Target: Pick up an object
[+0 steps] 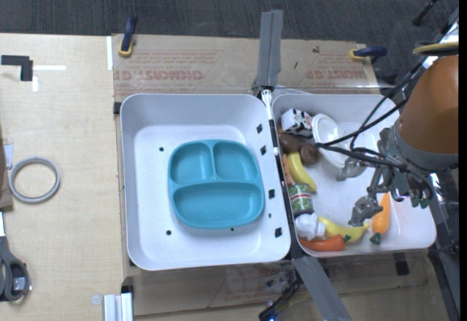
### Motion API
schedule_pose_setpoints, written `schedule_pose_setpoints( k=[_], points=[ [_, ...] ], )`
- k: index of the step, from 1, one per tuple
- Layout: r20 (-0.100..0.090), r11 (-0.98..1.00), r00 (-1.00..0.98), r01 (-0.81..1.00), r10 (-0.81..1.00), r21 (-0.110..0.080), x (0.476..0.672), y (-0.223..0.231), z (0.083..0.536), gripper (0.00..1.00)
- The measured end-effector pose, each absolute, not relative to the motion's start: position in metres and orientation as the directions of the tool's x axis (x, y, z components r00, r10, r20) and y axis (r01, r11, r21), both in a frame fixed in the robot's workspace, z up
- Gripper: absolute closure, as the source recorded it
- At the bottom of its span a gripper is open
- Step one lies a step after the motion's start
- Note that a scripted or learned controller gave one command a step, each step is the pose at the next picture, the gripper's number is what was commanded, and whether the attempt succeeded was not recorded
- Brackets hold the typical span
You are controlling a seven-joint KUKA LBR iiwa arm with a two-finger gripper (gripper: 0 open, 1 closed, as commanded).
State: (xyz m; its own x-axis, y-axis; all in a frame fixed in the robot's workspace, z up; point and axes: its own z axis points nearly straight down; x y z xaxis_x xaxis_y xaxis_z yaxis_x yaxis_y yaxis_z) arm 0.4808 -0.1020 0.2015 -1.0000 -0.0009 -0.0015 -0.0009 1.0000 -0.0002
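Gripper (365, 210) is lowered into right bin (408, 238), jaw state cannot be told; nothing is seen gripped. Toy carrot (380, 219) lies just beside it, banana (343, 229) near. Blue divided plate (216, 184) sits in left bin (139, 166)

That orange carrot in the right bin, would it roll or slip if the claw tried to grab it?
The carrot looks like a smooth toy, so probably light and stiff, not floppy. Its rounded, tapering shape suggests it could roll or squirt out of a pinch. It lies by the gripper near the right bin's front wall, beside a banana, which may stop it rolling far.
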Motion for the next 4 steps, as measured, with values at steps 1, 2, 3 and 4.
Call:
schedule_pose_setpoints(
  k=[1,2,3,4],
  points=[
    [0.0,0.996,-0.996,-0.087,-0.087,0.0,0.537,-0.093,0.098,0.0],
    [-0.003,0.997,-0.997,-0.077,-0.077,-0.001,0.569,-0.096,0.092,0.0],
    [-0.001,0.996,-0.996,0.089,0.089,0.0,0.498,-0.102,0.092,0.0],
    [-0.003,0.976,-0.976,0.218,0.218,0.0,0.586,-0.095,0.092,0.0]
  ],
)
